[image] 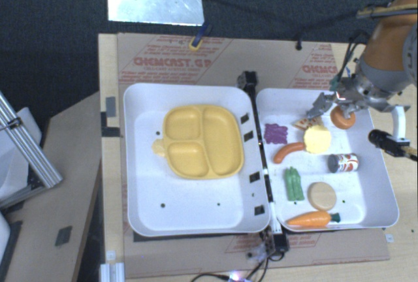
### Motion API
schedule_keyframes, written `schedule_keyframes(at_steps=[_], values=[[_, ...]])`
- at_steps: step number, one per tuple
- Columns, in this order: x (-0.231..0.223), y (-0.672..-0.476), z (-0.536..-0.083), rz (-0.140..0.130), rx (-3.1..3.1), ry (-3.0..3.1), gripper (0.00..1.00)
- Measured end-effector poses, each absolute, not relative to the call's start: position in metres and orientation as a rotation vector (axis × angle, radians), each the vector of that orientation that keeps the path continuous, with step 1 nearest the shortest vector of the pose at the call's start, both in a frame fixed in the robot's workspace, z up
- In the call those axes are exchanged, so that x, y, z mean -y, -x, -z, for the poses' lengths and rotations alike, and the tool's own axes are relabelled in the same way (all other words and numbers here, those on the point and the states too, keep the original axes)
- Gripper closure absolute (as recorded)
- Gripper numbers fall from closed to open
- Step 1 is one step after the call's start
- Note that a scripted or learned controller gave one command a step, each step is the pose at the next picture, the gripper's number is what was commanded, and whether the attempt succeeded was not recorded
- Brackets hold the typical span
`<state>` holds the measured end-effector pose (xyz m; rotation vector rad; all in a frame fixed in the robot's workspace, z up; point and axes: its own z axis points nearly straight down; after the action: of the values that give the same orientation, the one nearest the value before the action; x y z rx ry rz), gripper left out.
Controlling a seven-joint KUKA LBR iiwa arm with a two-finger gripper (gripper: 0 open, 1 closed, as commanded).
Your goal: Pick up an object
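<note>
While the gripper (321, 106) hangs over the right bin (385, 202), its grasp too blurred to tell, the yellow block (317, 140) lies just below it, perhaps nearest.

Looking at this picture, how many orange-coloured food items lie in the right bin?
3: a carrot at the near edge, a sausage beside the purple grapes, a round orange piece under the gripper. Others may be hidden.

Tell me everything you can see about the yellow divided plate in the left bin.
The yellow plate looks like matte plastic, roughly a rounded square with soft corners. Raised ridges split it into three compartments: two at the far side, one wider at the near side. A small tab sticks out on its left edge. It lies flat, slightly rotated, near the middle of the left bin, with nothing in it.
</note>
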<state>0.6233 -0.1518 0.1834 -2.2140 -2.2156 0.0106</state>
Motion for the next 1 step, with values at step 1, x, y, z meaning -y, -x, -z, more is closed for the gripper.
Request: schedule_keyframes(at_steps=[1], values=[[0.1516, -0.6265, -0.1910, 0.001, 2.226, 2.219, 0.00]])
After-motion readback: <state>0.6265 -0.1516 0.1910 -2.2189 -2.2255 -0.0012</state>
